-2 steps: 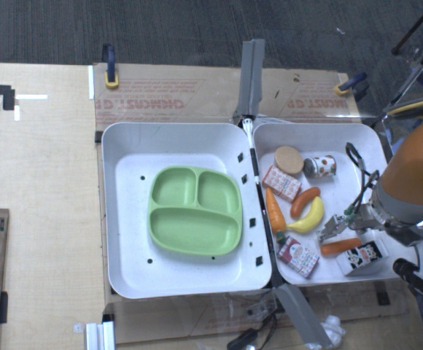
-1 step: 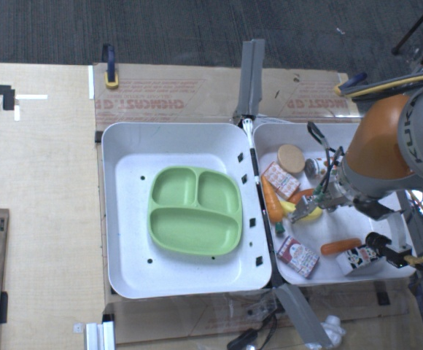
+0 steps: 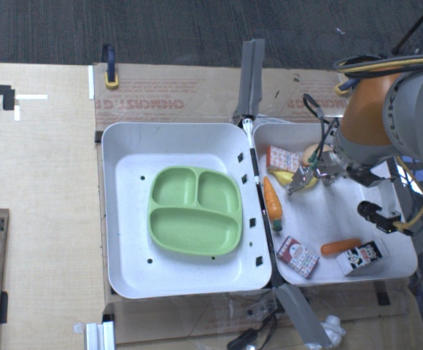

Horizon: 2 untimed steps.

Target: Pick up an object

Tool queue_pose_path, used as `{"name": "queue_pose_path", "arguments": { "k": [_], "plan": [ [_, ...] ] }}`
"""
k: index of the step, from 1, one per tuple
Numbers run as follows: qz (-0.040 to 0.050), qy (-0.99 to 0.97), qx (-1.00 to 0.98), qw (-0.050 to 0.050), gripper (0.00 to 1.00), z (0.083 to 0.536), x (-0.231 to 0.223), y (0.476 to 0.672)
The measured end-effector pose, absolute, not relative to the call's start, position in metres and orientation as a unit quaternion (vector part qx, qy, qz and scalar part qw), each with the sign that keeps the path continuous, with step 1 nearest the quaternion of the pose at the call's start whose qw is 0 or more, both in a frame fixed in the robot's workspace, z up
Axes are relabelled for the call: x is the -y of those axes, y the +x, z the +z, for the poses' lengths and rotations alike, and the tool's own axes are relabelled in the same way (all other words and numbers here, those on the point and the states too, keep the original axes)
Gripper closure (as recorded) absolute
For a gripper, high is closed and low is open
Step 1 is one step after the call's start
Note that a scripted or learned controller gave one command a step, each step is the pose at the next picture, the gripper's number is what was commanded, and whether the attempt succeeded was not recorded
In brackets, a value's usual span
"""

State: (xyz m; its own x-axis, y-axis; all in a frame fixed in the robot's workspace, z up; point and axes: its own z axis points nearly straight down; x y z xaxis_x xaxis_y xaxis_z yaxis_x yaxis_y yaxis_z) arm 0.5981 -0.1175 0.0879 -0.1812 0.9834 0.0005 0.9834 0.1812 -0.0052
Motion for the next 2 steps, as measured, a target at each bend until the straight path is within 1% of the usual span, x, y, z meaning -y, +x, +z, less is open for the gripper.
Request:
{"name": "queue_pose_path", "arguments": {
  "k": [1,2],
  "plan": [
    [0.0071,-0.58,0.815,0.012,0.0,0.087,0.127,0.653],
    [0.002,-0.633,0.774,0.002,0.0,0.088,0.123,0.64]
  ]
}}
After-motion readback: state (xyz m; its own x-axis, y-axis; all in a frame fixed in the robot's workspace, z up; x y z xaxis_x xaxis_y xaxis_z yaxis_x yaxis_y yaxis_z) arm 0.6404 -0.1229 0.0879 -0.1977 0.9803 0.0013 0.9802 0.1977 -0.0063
